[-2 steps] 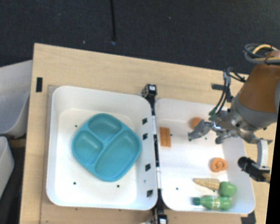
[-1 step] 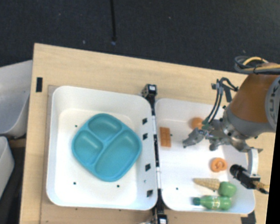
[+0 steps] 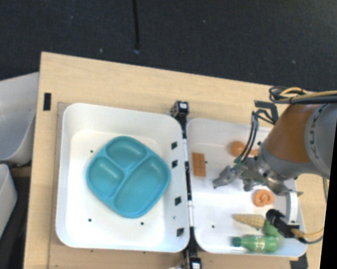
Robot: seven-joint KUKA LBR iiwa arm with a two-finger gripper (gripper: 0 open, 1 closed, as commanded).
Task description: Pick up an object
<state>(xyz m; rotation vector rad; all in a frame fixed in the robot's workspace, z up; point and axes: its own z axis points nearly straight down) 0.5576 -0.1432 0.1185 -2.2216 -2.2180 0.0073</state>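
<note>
Camera view: arm [image 3: 299, 138] over the right bin [image 3: 206, 227], gripper [image 3: 229, 177] low among small things.

Reaching in from three o'clock, the arm's grey and orange wrist covers the bin's upper right part, and its far end is cut off at the frame edge. The gripper's dark tip sits near the bin's middle, but whether it is released or clenched I cannot tell; nothing shows between its tips. A brown block [image 3: 198, 164] lies just at nine o'clock of it, apart from it. An orange ball [image 3: 237, 148] at twelve o'clock is partly hidden by cables. An orange ring [image 3: 262, 198], a cone [image 3: 249, 219] and a green bottle [image 3: 257, 243] lie toward five o'clock, the bottle by the bin's lower rim. The left bin [image 3: 66, 222] bears a blue divided plate [image 3: 128, 176] near its centre.
</note>
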